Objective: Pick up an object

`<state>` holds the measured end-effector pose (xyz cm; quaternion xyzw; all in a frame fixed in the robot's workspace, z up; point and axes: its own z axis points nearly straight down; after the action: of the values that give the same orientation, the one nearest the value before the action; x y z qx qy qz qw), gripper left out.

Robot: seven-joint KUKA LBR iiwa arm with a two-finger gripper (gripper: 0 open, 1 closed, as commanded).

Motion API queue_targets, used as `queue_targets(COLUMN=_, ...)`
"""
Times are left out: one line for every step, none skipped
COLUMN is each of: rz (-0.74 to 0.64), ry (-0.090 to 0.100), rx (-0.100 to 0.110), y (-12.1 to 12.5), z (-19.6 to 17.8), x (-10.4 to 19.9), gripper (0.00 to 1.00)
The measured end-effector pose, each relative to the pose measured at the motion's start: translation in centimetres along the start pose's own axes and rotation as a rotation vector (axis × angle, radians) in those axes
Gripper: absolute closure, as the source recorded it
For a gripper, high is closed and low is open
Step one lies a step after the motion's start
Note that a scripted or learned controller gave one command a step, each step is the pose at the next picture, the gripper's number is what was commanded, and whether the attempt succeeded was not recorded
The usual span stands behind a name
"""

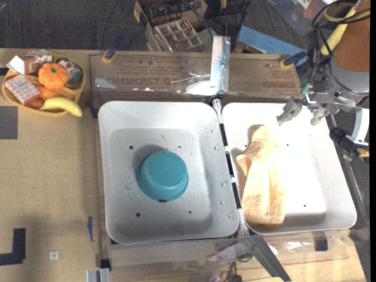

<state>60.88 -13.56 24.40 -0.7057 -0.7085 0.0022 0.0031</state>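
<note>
A: Candidate object — the tan cloth (pixel 262 178), lying in the right bin (pixel 329 216), along its left side, running from near the bin's upper middle down to the lower left corner.

B: Handling?

A: Looks soft and limp, light, crumpled, probably drapes when lifted. No fragility worry. I'd pinch a raised fold, likely the bunched upper end near the center of the frame, rather than the flat lower part, where fingers may just slide on fabric.

B: Other option?

A: Teal bowl (pixel 163 175), upside down in the middle of the left bin (pixel 117 216). Stiff and smooth, rounded — harder to grip from above, I'd guess.

B: Claw?

A: Claw (pixel 301 111) is at the upper right of the frame, over the top edge of the right bin. Fingers apart, fairly wide, nothing between them. It touches nothing as far as I can tell, and sits up and to the right of the cloth's top end, near but clear of it.

B: Anything else?

A: A fruit basket (pixel 41 87) on the table (pixel 47 187), upper left, well away from both bins.
</note>
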Motion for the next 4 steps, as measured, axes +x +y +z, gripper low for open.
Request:
queue_targets(rz=-0.042, ry=0.0, rx=-0.001, y=0.4, z=10.7, x=1.0, gripper=0.0)
queue_targets(rz=-0.028, ry=-0.003, rx=-0.012, y=3.8, z=15.7, x=1.9, gripper=0.0)
queue_targets(rz=-0.025, ry=-0.003, rx=-0.011, y=6.1, z=15.8, x=-2.7, gripper=0.0)
queue_targets(rz=-0.357, ry=-0.001, rx=-0.01, y=4.2, z=15.7, x=3.7, gripper=0.0)
